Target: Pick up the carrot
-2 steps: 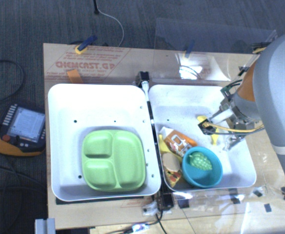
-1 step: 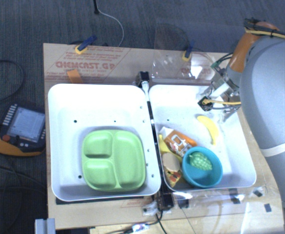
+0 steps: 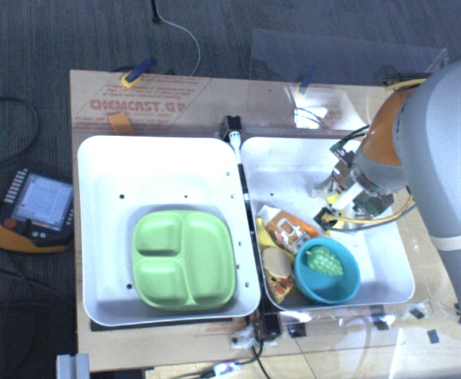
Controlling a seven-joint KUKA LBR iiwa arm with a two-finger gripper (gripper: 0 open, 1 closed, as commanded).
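Reaching in from the right, the grey arm with its orange band [image 3: 388, 136] hangs its gripper [image 3: 335, 200] over the right-hand shallow white bin [image 3: 388, 290]; how the jaws stand I cannot tell amid the cables. The orange carrot [image 3: 290, 231] lies just beside it, lower left, touching the round blue bowl [image 3: 327, 279] of green pieces. A green divided plastic plate [image 3: 185, 259] sits in the left white bin [image 3: 120, 172].
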